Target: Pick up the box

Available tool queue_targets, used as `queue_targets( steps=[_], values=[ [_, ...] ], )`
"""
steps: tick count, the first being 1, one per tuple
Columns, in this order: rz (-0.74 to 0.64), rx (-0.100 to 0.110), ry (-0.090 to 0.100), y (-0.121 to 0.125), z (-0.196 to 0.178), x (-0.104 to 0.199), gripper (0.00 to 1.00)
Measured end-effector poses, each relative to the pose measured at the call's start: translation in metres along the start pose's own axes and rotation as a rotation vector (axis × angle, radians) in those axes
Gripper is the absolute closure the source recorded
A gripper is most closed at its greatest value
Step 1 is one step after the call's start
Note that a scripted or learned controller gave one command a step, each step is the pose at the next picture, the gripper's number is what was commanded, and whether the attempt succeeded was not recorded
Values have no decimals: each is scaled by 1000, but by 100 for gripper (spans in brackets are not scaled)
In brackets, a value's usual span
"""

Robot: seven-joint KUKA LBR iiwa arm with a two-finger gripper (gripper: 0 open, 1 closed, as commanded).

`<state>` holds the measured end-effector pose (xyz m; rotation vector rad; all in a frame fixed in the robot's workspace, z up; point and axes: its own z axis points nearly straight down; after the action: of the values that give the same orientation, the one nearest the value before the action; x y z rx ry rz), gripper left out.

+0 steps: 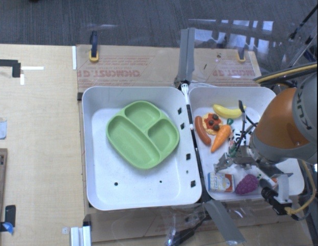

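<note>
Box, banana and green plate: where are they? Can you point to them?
box (221,182): camera view, on its printed front face.
banana (226,110): camera view, on the middle of its yellow curve.
green plate (142,134): camera view, on the ridge between its compartments.

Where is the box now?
The box lies in the right bin, at its near edge, beside the purple grapes and just below the gripper.

We cannot read the box's small print, and the arm hides the right bin's far side from us.
</note>
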<state>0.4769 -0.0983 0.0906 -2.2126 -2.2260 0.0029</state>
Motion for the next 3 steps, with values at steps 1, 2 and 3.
queue_targets(
  steps=[1,2,3],
  values=[
    [29,-2,-2,1,-100,31,0],
    [-99,-1,-1,0,0,-3,0],
    [-99,-1,-1,0,0,-3,0]
  ],
)
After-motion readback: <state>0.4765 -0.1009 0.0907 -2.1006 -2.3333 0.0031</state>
